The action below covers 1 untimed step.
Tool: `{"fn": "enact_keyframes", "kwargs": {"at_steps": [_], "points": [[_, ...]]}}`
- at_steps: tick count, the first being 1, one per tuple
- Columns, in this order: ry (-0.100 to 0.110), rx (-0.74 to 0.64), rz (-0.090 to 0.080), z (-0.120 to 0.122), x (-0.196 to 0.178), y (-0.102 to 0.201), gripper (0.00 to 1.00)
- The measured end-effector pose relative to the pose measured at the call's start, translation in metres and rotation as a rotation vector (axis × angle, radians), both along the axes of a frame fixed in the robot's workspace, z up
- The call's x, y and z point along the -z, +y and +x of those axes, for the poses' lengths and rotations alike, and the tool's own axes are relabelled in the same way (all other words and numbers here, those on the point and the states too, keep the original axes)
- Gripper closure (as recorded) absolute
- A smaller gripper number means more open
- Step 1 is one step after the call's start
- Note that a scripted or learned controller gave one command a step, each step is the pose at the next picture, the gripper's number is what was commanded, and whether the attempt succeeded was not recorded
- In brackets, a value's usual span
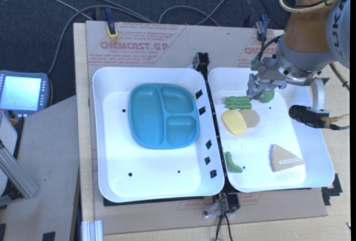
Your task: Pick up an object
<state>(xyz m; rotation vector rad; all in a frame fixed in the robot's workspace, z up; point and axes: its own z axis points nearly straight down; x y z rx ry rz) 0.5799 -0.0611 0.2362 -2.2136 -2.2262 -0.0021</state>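
Green is what the gripper (259, 89) seems to be going for: it's low in the right bin (317, 178), near the far side, with a small green object (267, 96) right at its tip, though I honestly can't tell whether the fingers are apart or closed on anything. A long green bean pod (238, 102) lies just beside it toward the divider. My read is we're at the reach or grasp step, nothing visibly lifted yet. Next move would need a firm close on one item and a straight lift, without dragging the pod along. Counting the right bin: one pod, one green thing at the gripper, one yellow lemon-like piece (233, 122) touching a tan round piece (251, 118), one curled green pepper-like piece (232, 162) near the front, one tan wedge (285, 157) with a label. Left bin (111, 139): one blue divided plate (164, 116), three compartments. Two bins, one arm.
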Motion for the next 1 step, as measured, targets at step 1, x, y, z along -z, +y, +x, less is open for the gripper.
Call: {"fn": "enact_keyframes", "kwargs": {"at_steps": [1], "points": [[-0.003,-0.002,0.000,0.0053,-0.0080,0.0564,1.00]]}}
